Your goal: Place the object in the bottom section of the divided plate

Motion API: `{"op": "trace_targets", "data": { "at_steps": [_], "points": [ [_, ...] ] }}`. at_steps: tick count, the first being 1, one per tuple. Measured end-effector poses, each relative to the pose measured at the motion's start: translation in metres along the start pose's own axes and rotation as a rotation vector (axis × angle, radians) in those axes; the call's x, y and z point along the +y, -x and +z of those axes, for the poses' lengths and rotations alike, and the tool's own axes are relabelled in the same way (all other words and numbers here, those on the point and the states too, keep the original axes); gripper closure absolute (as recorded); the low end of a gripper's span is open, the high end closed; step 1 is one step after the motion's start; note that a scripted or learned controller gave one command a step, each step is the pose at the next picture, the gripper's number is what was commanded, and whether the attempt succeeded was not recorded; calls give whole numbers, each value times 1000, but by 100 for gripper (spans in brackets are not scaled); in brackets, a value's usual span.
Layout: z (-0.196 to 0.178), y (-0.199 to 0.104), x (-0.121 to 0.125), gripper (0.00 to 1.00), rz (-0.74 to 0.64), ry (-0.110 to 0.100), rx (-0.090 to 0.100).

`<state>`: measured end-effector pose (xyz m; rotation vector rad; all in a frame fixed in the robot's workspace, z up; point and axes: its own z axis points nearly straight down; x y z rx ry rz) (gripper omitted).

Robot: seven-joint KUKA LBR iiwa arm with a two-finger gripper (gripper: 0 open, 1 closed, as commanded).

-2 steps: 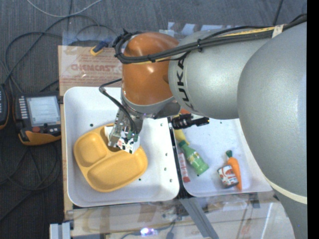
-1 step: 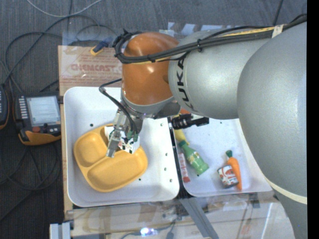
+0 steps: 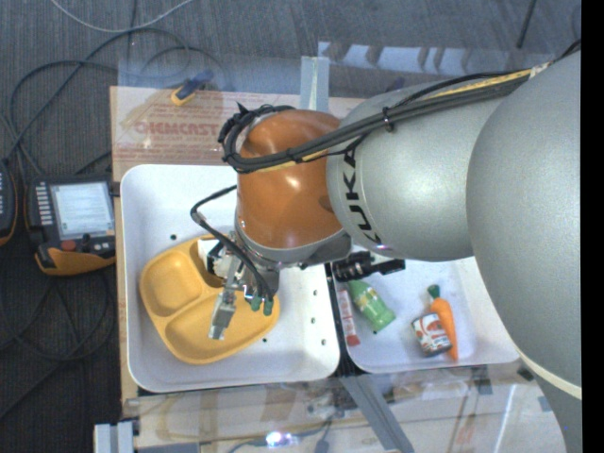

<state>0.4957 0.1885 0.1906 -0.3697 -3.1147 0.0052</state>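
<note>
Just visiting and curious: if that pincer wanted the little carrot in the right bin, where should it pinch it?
Probably across the carrot's orange body, near the middle, coming straight down from above. It lies flat and long, green top pointing up the picture, so its narrow sides suit the pinch. A small can crowds its left side, which may hinder one finger.

The divided plate (image 3: 179, 300) was mustard yellow, lying in a white bin (image 3: 151, 196). The arm (image 3: 453, 177) was grey with an orange band (image 3: 283, 182). In the other white bin (image 3: 491, 352), at four o'clock, lay a green bottle (image 3: 370, 307), an orange carrot (image 3: 444, 319) and a red-and-white can (image 3: 429, 333).
</note>
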Motion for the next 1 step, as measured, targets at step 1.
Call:
{"op": "trace_targets", "data": {
  "at_steps": [1],
  "points": [
    [-3, 5, 21, 0, -206, 1, -1]
  ]
}}
